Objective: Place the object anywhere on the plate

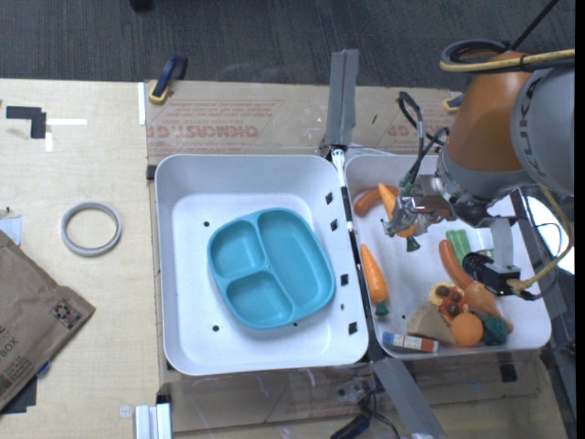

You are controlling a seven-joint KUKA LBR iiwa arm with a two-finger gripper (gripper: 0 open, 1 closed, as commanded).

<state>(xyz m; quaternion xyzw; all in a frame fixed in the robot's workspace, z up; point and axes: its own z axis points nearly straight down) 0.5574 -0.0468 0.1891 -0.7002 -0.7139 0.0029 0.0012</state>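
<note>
- Arm point(512, 126) enters from the right, orange band above the wrist, and hangs over the upper part of the right bin point(539, 332).
- Claw point(405, 219) sits low over the right bin, near its left wall. Whether it is open or closed, cannot tell; no object clearly seen in its grip.
- Small orange piece point(388, 199) lies just at the claw, with a green bit point(413, 242) below it; contact cannot be judged.
- Plate point(271, 266): blue, three compartments, lies flat in the middle of the left bin point(183, 245), tilted a little to the bin's edges.
- Carrot point(373, 274) lies along the left wall of the right bin, below the claw, well apart from the plate; the bin walls stand between them.
- Second orange piece point(366, 200) lies near the top left corner of the right bin.
- Lower right corner of the right bin: a heap of toy food point(462, 314), orange, red, green and tan; single items hard to separate.
- Marker point(409, 341) lies along the near wall of the right bin.
- Desk point(73, 172): tape ring point(91, 228) to the left of the left bin, cardboard box point(32, 314) at the left edge.
</note>
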